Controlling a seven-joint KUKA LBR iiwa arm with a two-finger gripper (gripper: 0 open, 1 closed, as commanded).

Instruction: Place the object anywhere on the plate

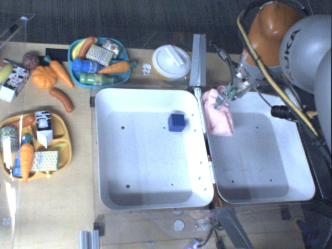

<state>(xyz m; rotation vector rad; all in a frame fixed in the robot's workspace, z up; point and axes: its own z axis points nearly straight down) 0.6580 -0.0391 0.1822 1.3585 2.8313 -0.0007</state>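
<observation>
Pink cloth [219, 118]: soft, pale pink, crumpled into an upright rumpled strip, folds visible along its length, upper end bunched. It lies in the right bin [264, 191], against that bin's left wall at the far-left corner, touching the divider between the two bins. Gripper [230, 93] sits at the cloth's upper end, reaching in from the right under the grey arm [306, 40] with its orange band [270, 22]; the tip overlaps the bunched pink fabric, but whether it is pinching the cloth or merely resting on it, cannot tell. Left bin [129, 191]: one small blue cube [177, 122] toward its far right side, well apart from the cloth. On the bench outside the bins: white lidded tub [171, 61] just beyond the left bin, blue bowl [83, 79] of toy food, yellow plate [65, 139] loaded with toy food at far left.
</observation>
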